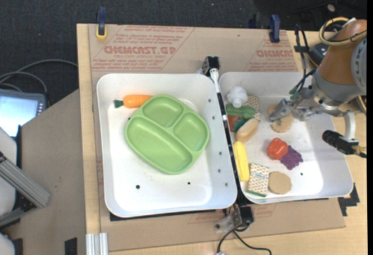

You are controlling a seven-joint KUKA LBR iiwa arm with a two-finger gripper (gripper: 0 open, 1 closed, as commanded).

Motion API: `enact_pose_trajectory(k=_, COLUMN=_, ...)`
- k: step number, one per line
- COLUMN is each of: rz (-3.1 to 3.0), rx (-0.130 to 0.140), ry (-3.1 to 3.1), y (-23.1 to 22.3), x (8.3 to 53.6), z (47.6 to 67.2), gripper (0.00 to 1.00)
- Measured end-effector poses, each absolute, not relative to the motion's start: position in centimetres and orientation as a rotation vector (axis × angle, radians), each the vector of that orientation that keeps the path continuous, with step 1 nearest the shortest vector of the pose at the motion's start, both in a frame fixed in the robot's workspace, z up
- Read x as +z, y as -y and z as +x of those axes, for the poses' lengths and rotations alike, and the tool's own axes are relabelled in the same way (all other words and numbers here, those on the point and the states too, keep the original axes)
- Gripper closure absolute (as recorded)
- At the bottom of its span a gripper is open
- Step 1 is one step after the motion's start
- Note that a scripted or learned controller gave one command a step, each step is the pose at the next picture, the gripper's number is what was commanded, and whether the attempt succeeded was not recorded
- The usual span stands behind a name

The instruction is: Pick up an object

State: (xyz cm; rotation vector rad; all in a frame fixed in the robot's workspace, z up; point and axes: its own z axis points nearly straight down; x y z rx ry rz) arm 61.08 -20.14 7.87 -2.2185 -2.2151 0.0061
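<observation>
One tan item (283, 125) sits half hidden under the end effector (282, 112).

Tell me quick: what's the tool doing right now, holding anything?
Tool: over the right bin, just above a tan food piece; grip state cannot be told.

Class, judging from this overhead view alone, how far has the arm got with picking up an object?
Done: the gripper has reached into the right bin, low over a tan, round piece. In hand: nothing shows between its fingers. Left: the grasp and lift. The red pepper, purple grapes, corn cob and, in the left bin, the carrot all lie flat.
</observation>
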Motion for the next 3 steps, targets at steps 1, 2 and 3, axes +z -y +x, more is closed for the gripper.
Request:
enact_pose_trajectory(k=1, rz=-2.225, rx=-0.003, ry=2.223, y=20.2, x=9.6, z=61.4, gripper=1.0)
enact_pose_trajectory(k=2, rz=-2.217, rx=0.002, ry=2.218, y=15.0, x=8.5, z=55.1, gripper=1.0)
enact_pose_trajectory(k=3, rz=-2.217, rx=-0.018, ry=2.24, y=7.2, x=19.2, z=60.0, gripper=1.0)
